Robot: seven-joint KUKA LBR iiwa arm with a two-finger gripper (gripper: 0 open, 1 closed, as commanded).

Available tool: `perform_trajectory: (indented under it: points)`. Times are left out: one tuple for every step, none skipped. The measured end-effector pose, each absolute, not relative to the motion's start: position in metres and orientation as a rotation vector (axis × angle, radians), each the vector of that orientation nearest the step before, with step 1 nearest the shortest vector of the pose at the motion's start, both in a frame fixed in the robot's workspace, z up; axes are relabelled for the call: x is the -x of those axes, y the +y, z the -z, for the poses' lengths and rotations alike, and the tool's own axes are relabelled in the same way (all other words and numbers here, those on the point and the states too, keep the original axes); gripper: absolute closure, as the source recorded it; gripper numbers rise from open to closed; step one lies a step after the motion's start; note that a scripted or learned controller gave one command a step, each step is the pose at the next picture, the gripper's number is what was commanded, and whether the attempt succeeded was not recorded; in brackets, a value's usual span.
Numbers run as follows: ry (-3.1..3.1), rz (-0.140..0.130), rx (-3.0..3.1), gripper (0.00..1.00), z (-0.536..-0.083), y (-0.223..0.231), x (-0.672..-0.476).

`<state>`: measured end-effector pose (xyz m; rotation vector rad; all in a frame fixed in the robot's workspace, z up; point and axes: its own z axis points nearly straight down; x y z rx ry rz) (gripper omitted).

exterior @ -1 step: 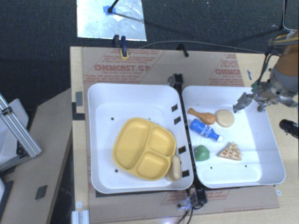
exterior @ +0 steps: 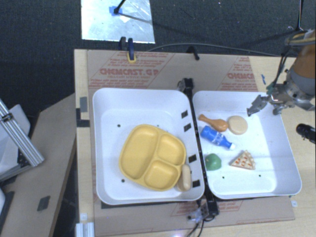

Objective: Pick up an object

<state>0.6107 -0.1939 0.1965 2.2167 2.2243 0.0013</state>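
Note:
The right bin [exterior: 284,157] holds a brown drumstick [exterior: 213,122], a round beige bun [exterior: 238,125], a blue bottle [exterior: 216,137], a green ball-like piece [exterior: 213,161] and a pizza slice [exterior: 243,160]. My gripper [exterior: 265,107] hangs over the far right part of this bin, up and to the right of the bun. It is open, with nothing between its fingers. It is apart from all the objects.
In the left bin [exterior: 106,132] lies a yellow divided plate [exterior: 153,157] with a beige bread roll [exterior: 185,177] at its right edge. A black divider [exterior: 195,142] runs between the bins. Cables cross the dark floor behind the bench.

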Motion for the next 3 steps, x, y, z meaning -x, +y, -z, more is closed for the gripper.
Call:
perform_trajectory:
  points:
    - [2.225,0.001,-2.219,0.0,-0.15,-0.187,-0.604]
    - [2.224,0.001,-2.22,0.0,-0.1,-0.196,-0.599]
    - [2.222,-0.005,-2.217,0.0,-0.09,-0.196,-0.602]
